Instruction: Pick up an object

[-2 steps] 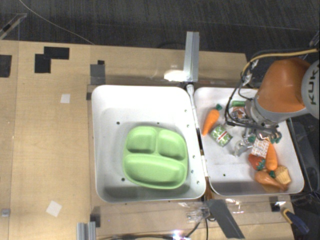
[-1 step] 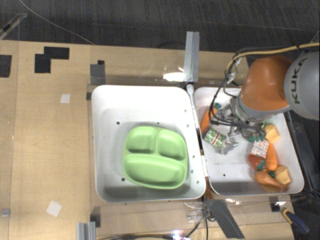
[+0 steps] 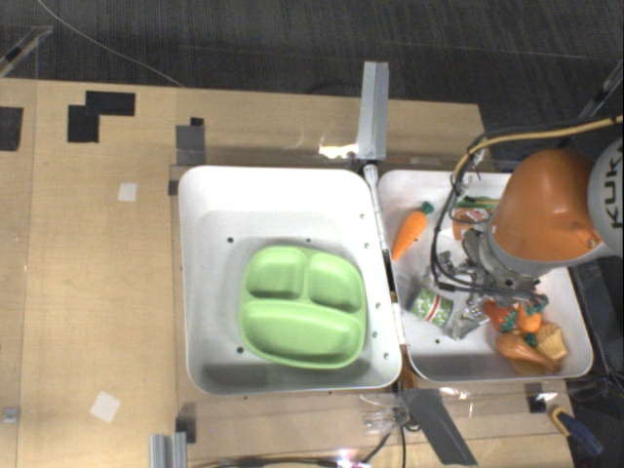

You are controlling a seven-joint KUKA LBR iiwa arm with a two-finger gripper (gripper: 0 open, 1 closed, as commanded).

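White plastic, twice over: two shallow bins side by side on a pale wooden bench (image 3: 88, 291), seen from above at a slant; left bin (image 3: 210, 213) holding a lime-green divided tray (image 3: 302, 305), three compartments, lying flat near the bin's middle, slightly turned; right bin (image 3: 421, 354) holding the loose things to choose from, crowded toward its centre and near corner (probably where they tumbled, not arranged).

Toy carrot (image 3: 410, 232), orange with a green tip, lying on its own in the right bin's upper left, close to the dividing wall and apart from the rest; small green-and-white packet (image 3: 430, 306) lower down, just beside the tool; cluster of orange and tan toy foods (image 3: 526, 341) in the near right corner, partly hidden under the arm.

Grey arm with its orange band (image 3: 546, 208) reaching in from the right, wrist pointing steeply down over the right bin's centre; gripper (image 3: 466, 312) low among the clutter, between the packet and the orange cluster; black cables looped at its side.

Jaw state impossible to tell, hidden beneath the wrist; nothing seen held. Judged as a descent or grasp attempt; nothing visibly lifted.
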